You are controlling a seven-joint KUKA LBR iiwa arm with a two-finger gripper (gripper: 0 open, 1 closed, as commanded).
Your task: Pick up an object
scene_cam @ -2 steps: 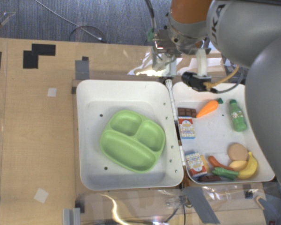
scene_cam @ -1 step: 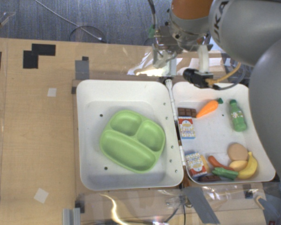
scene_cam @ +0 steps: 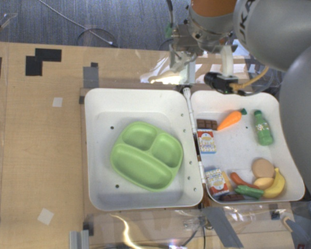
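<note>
My gripper (scene_cam: 183, 69) hangs above the back edge of the bench, over the seam between the two bins, open with nothing between its fingers. The right bin (scene_cam: 280, 110) holds the loose items: an orange carrot (scene_cam: 229, 120), a green bottle (scene_cam: 263, 128), a chocolate bar (scene_cam: 207, 124), a small carton (scene_cam: 207, 141), a second carton (scene_cam: 216, 179), a tan bun (scene_cam: 263, 167), a banana (scene_cam: 276, 184), a red chili (scene_cam: 239, 179) and a green pod (scene_cam: 249, 191). All of them lie below and to the right of the gripper.
The left bin (scene_cam: 101, 108) holds a green divided plate (scene_cam: 146, 154). The grey arm (scene_cam: 295, 61) covers the upper right, over the right bin's far corner. Black cables (scene_cam: 225, 82) hang near the wrist. Tan bench surface (scene_cam: 36, 139) lies to the left.
</note>
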